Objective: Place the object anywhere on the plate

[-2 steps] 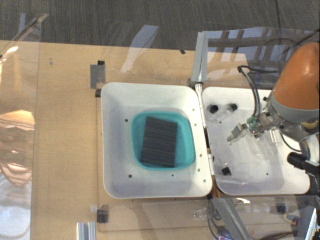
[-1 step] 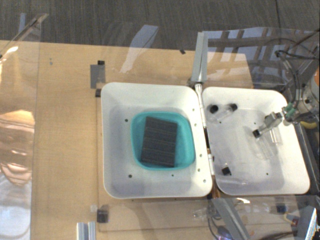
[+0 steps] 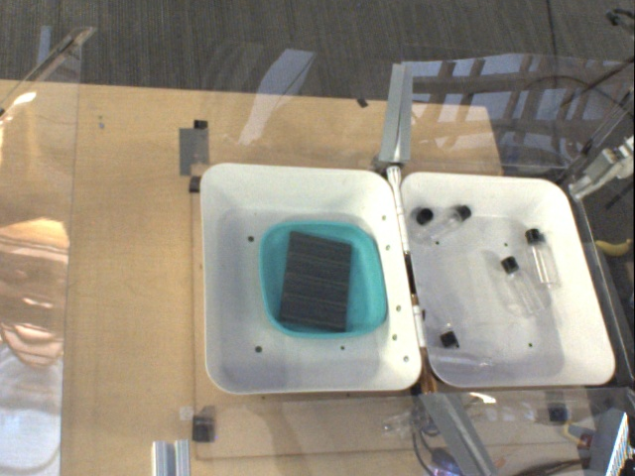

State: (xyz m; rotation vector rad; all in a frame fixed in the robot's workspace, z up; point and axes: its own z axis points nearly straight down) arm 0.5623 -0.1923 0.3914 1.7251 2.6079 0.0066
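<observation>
Noting bare wooden bench (image 3: 119, 266) at far left, under glare from a clear screen. Finding left bin (image 3: 223, 296) holding the teal plate (image 3: 372, 300), set about mid-bin. Seeing the task's object, a dark ribbed block (image 3: 317, 281), lying flat inside the plate's rim, slightly tilted from square, nothing on top of it or touching it from above. Judging placement as already met: block resting wholly on the plate, apparently free. Judging what is left as little beyond confirming release and a clear retreat. Passing the metal strut (image 3: 395, 117) running down to the seam between the two bins. Logging right bin (image 3: 587, 315) carrying small clear vials with black caps: two near the upper left corner (image 3: 424, 216) (image 3: 461, 212), a longer one toward the right (image 3: 539, 258), a small one beside it (image 3: 510, 264), one low on the left (image 3: 448, 339). All well apart from the plate; none obstructing. Being unable to tell how the jaws stand, or whether anything is held. Noting cables (image 3: 585, 97) and frame parts at upper right.
</observation>
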